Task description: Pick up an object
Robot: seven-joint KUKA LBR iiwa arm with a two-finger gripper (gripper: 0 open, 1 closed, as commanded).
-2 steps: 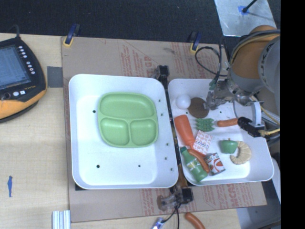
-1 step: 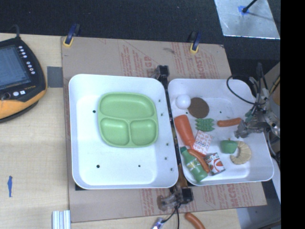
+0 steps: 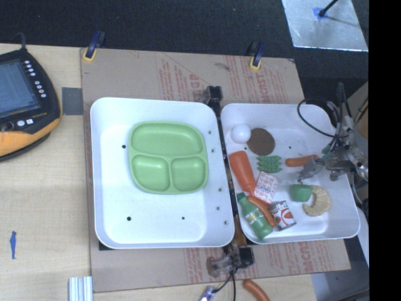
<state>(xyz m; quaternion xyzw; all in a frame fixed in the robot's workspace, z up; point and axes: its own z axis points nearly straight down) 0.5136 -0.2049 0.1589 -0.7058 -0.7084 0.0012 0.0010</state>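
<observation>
The right white bin (image 3: 285,116) holds a heap of toy food: a white egg (image 3: 240,133), a brown round cookie (image 3: 260,142), a big orange carrot (image 3: 242,170), a green leafy piece (image 3: 270,163), a thin orange carrot (image 3: 300,162), a white packet (image 3: 265,185), a green cup (image 3: 300,192), a croissant (image 3: 317,201), a green bottle (image 3: 255,216) and a small carton (image 3: 284,214). My gripper (image 3: 321,166) reaches in from the right edge, low over the bin, beside the thin carrot and just above the green cup. I see nothing held in it.
The left white bin (image 3: 106,168) carries a green divided plate (image 3: 168,157). A teach pendant (image 3: 22,105) lies on the bench at far left. Black cables (image 3: 316,115) loop over the right bin's back corner. Another orange piece (image 3: 257,290) lies on the cardboard below the bins.
</observation>
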